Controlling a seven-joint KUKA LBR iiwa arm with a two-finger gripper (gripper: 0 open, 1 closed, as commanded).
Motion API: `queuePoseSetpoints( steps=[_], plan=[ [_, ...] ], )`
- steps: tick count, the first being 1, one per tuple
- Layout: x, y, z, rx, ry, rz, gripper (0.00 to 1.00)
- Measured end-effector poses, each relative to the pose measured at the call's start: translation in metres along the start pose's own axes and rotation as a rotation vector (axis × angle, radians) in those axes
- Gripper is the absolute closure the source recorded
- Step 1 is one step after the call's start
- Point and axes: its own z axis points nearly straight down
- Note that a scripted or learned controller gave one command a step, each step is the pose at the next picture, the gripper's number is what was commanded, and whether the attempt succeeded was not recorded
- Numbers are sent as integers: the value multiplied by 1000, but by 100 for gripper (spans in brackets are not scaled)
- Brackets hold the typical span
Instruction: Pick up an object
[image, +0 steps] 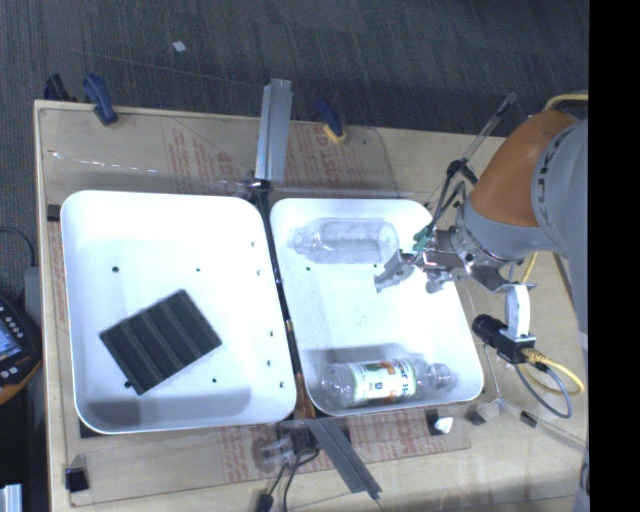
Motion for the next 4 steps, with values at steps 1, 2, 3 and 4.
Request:
queuePoseSetpoints(
  steps=[1,2,3,4],
  plan=[
    [9,-33,-12,-1,1,-304,0],
    [60,-1,70,2,1,-389,0],
    [49,-63,73,0,1,-361,0],
    [0,-28,73,-2,-1,-204,0]
  ],
)
